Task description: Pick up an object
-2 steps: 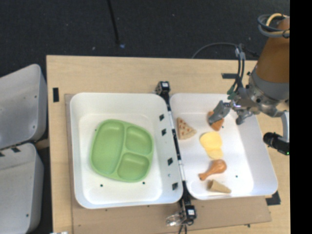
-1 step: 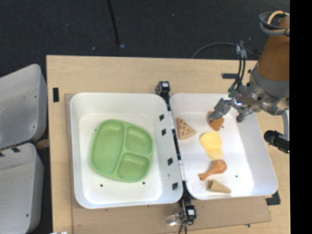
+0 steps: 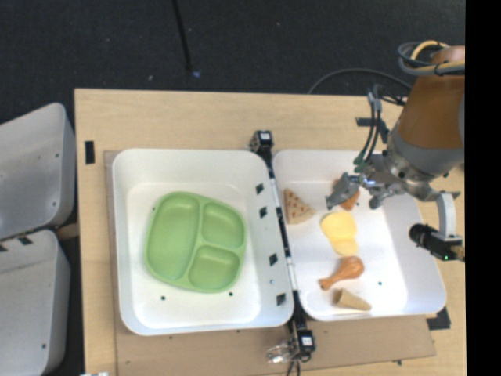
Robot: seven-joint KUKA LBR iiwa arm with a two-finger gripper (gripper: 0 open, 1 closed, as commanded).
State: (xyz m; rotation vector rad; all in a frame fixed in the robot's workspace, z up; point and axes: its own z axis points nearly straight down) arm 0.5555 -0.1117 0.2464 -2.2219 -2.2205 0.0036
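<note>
A: Where is the arm [image 3: 427, 124] in the job?

B: Its gripper [image 3: 356, 188] hangs low over the back of the right bin [image 3: 407, 284], near the middle of the back wall. The fingers [image 3: 342, 193] look spread apart, with a small orange object [image 3: 349, 200] showing just at their tips. I can't tell whether it sits between them or just under them, so I judge this to be the approach or the closing, not a lift.

A: What else could it pick?

B: A pizza slice [image 3: 297, 206] lies near the divider between the bins. A yellow piece [image 3: 339, 232] sits mid-bin, just in front of the gripper. Nearer the front are a drumstick [image 3: 343, 271] and, beside it, a pale wedge [image 3: 351, 300], close to the front rim. A green divided plate [image 3: 196, 241] lies alone in the left bin [image 3: 125, 288].

A: So the next move?

B: If the orange object is the target, the fingers need to drop around it, close squarely and rise straight up. The yellow piece is close, so any sideways drift could nudge it.

A: Room to work?

B: Decent. The right half of the right bin is bare, so the arm has space there. The pizza slice is tighter against the divider wall, and the wedge crowds the front rim. The bench [image 3: 188, 120] behind the bins is open.
</note>
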